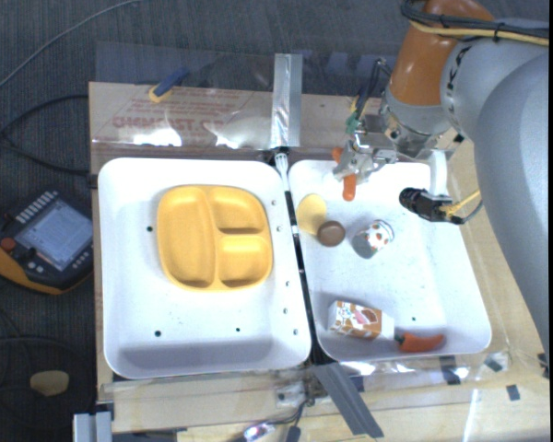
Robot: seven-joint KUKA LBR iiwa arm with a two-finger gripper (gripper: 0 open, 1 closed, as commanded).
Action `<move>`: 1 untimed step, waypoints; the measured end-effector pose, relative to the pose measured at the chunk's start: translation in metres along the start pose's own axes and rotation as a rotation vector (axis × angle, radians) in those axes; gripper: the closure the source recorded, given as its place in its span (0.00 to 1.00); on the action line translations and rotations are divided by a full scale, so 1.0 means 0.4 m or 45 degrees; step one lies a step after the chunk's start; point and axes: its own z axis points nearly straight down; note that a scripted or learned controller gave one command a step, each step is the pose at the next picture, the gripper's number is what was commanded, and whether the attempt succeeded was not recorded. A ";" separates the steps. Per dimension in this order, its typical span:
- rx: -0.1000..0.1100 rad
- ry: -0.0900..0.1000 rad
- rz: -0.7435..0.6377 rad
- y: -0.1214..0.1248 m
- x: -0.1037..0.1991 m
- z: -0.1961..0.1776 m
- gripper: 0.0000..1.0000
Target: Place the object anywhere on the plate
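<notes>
A yellow plate with three sections lies in the left white bin. My gripper hangs over the far left corner of the right bin, under the orange wrist band. A small orange stick-shaped piece pokes down from between its fingers, upright, so the gripper is shut on it. The piece is over the right bin, to the right of the divider and well right of the plate.
In the right bin lie a pale yellow round item, a brown ball, a small white and red cup-like object, a printed brown packet and an orange-red stick. A teach pendant sits left of the bench.
</notes>
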 end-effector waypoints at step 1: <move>0.000 0.000 0.000 0.000 0.000 0.000 0.00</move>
